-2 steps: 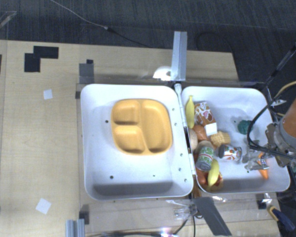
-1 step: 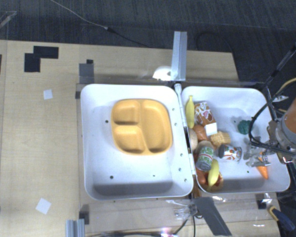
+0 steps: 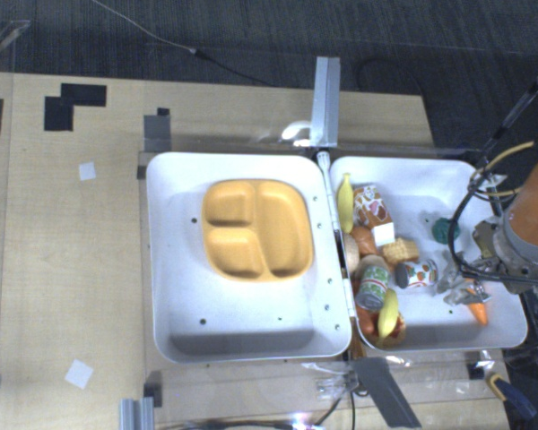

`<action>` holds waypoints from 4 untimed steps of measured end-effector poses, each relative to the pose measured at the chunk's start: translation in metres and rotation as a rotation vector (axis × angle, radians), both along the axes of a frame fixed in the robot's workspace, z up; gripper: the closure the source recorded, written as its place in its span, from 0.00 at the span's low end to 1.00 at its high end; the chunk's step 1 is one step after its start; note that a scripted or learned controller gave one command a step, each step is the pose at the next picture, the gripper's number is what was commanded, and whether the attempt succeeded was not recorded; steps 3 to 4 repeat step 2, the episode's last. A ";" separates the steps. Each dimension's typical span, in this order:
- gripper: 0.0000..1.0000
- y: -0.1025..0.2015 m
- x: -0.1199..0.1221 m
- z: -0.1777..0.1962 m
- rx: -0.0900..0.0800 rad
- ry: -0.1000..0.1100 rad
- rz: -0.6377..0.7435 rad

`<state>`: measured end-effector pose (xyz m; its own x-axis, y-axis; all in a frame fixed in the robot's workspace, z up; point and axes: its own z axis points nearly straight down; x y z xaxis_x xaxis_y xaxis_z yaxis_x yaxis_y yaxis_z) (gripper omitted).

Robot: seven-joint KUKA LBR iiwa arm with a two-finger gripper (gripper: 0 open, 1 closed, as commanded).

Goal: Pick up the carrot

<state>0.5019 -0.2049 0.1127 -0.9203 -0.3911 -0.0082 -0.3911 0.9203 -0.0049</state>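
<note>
No legible text on any can or package.

Two shallow white bins stand side by side: a left bin and a right bin. The left bin holds one yellow divided tray with three compartments. The right bin holds two bananas, one at the upper left and one lower down, one carrot, and one green-labelled can. The remaining small packaged items lie too clustered to count.
</note>
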 end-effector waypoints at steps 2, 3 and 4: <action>1.00 0.000 0.018 0.069 -0.007 -0.006 0.329; 1.00 0.000 0.018 0.069 -0.007 -0.006 0.329; 1.00 0.000 0.018 0.069 -0.007 -0.006 0.329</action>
